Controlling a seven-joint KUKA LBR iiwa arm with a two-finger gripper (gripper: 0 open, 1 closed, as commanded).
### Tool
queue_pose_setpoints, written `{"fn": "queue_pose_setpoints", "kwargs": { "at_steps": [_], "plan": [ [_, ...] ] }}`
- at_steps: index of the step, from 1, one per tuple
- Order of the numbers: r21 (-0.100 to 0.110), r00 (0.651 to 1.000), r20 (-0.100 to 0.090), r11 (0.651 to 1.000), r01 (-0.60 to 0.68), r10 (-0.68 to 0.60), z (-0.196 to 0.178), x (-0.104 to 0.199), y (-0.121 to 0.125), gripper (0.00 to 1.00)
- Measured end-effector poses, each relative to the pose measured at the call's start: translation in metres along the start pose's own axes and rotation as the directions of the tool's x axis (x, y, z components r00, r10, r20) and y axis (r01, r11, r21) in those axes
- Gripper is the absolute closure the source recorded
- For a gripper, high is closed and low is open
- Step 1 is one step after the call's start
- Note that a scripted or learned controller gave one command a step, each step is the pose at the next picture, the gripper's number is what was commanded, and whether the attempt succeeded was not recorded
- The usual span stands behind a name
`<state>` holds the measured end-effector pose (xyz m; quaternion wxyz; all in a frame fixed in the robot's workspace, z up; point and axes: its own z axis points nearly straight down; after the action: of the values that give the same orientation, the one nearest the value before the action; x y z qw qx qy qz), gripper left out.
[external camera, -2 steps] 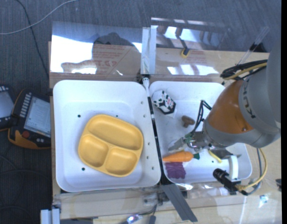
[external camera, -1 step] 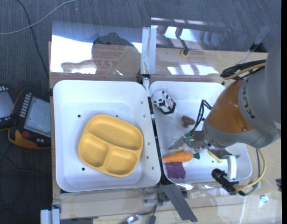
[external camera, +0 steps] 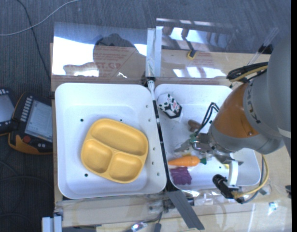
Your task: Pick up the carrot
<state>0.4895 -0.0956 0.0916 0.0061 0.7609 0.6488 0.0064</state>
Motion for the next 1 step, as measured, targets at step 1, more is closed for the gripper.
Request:
{"fn": "queue_pose_setpoints", "kwargs": {
  "at_steps": [1],
  "plan": [
    [0.001,0.990,-0.002,0.990,-0.142,0.142,0.0002,-0.0002,0.0000,0.00]
  ]
}}
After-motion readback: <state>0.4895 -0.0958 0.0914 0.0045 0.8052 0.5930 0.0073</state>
